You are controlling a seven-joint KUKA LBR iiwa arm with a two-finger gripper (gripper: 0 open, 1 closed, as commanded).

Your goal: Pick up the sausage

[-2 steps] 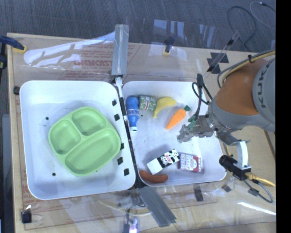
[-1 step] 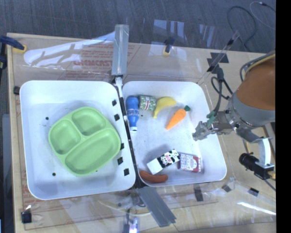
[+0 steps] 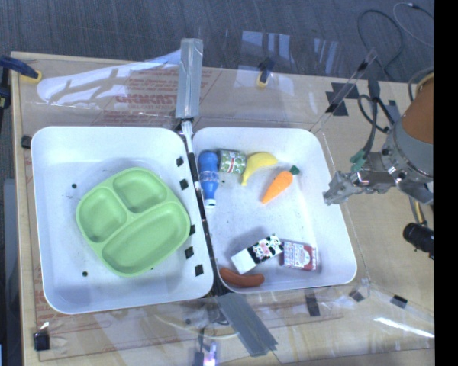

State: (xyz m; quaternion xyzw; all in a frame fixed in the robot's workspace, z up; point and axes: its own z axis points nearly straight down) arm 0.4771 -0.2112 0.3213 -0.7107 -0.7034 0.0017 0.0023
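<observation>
Brown sausage lies flat, long axis left-right, right bin near edge; end effector grip state unclear.

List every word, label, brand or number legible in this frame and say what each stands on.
Red print on the clear plastic sheet behind the left bin: blurred, not readable.
Label on the small can: too small to read.
Front of the red carton: too small to read.
Cow-patterned carton beside the sausage: no legible text.
Nothing can be quoted.
</observation>
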